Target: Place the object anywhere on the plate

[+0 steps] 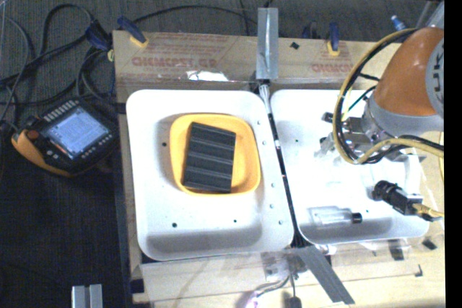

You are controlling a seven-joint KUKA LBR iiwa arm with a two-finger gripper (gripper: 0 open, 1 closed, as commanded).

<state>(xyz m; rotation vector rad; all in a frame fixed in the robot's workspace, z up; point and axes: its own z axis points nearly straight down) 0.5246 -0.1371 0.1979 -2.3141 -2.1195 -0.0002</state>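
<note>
Dark ribbed object (pixel 210 156) flat on yellow plate (pixel 177 155), mid left bin (pixel 144 227). Clear tube (pixel 333 216) near right bin's (pixel 303 119) front edge. Gripper (pixel 345 143) state: cannot tell.

The bench (pixel 209 58) (cardboard-topped) bears two white bins (pixel 206 227) side by side.
</note>
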